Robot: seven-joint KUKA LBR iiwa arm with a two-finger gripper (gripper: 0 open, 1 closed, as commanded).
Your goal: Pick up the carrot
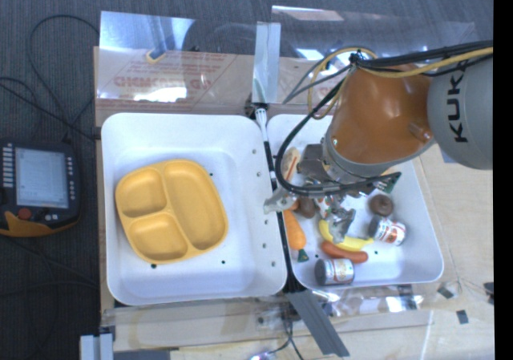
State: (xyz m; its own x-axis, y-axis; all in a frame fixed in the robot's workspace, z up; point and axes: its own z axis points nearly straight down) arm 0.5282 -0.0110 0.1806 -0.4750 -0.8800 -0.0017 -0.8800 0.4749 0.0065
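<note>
Bench, two shallow white bins (112, 190): left holds a yellow three-compartment plastic tray (169, 211). Right holds clutter; small orange carrot (296, 233) lies along its left wall. Gripper (343, 220) state: can't tell.

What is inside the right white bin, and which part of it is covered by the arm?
The right bin holds a carrot, a banana, a red pepper, two cans and a brown piece. The arm covers its upper part; what lies beneath cannot be seen.
</note>
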